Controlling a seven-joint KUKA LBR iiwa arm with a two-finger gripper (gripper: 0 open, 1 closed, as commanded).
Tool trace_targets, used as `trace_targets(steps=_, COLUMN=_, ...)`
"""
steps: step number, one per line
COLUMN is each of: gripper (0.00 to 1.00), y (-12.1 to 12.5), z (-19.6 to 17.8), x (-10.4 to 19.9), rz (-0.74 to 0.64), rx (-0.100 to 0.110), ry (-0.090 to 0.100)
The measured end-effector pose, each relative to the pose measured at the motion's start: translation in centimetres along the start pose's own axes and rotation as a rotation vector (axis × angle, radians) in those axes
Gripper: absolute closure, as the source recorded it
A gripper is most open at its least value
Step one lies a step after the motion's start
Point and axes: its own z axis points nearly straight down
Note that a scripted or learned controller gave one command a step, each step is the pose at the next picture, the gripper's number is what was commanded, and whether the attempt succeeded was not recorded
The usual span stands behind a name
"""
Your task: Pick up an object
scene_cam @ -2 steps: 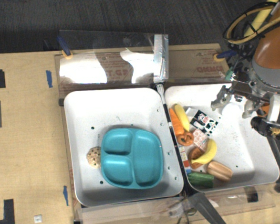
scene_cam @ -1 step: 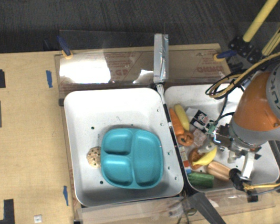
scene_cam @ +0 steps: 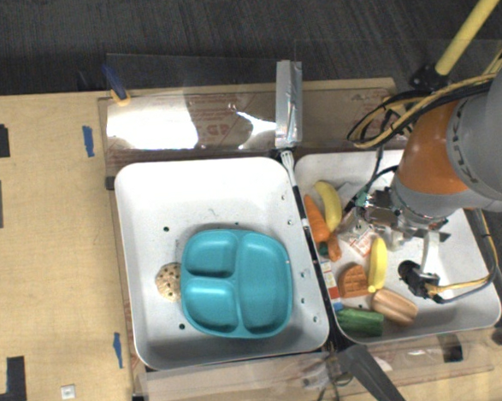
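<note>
A small speckled cookie [scene_cam: 167, 281] is being seen at the far left of the left bin [scene_cam: 207, 185], touching the left edge of a teal divided plate [scene_cam: 236, 282] that is lying in the bin's lower half. Along the left wall of the right bin [scene_cam: 477, 304], an orange carrot [scene_cam: 318, 222] is lying beside a yellow banana [scene_cam: 330, 205]. Lower down, a green cucumber [scene_cam: 360, 320], a brown bread piece [scene_cam: 352, 281], a second yellow banana [scene_cam: 377, 262] and a tan bread roll [scene_cam: 394, 306] are being shown clustered together. The gripper [scene_cam: 381, 222] is being held low over this pile, just above the second banana. Whether it is spread or pressed together cannot be told.
</note>
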Motion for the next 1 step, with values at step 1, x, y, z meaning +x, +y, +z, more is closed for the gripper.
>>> trace_targets(steps=1, gripper=1.00, y=0.26, z=-1.22, x=0.16, rz=0.001, rx=-0.009, ry=0.003)
